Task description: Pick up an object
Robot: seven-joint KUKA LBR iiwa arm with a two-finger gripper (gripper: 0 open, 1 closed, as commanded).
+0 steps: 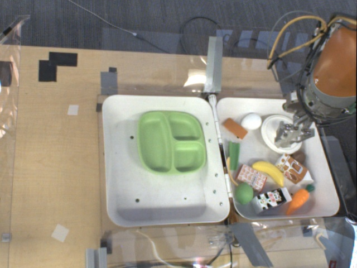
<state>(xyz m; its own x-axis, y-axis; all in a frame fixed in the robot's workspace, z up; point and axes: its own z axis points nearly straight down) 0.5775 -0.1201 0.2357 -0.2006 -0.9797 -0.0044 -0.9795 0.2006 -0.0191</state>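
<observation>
The right bin [329, 202] holds several small items. Among them are a white egg [251, 120], an orange-brown block [235, 128], a green stick [234, 152], a yellow banana [268, 172] and a pink patterned box [251, 177]. There are also a green ball [243, 194], a black-and-white carton [271, 199], a carrot [298, 200] and a brown-and-white packet [292, 169]. A white bowl [273, 134] sits at the bin's upper right. My gripper [291, 134] hangs low over the bowl's right side and hides part of it. I see nothing lifted.
The left bin [120, 200] holds a green divided plate [170, 141] in its middle. A metal post [212, 66] stands behind the ridge between the bins. The arm's orange band and yellow cables [295, 35] fill the upper right.
</observation>
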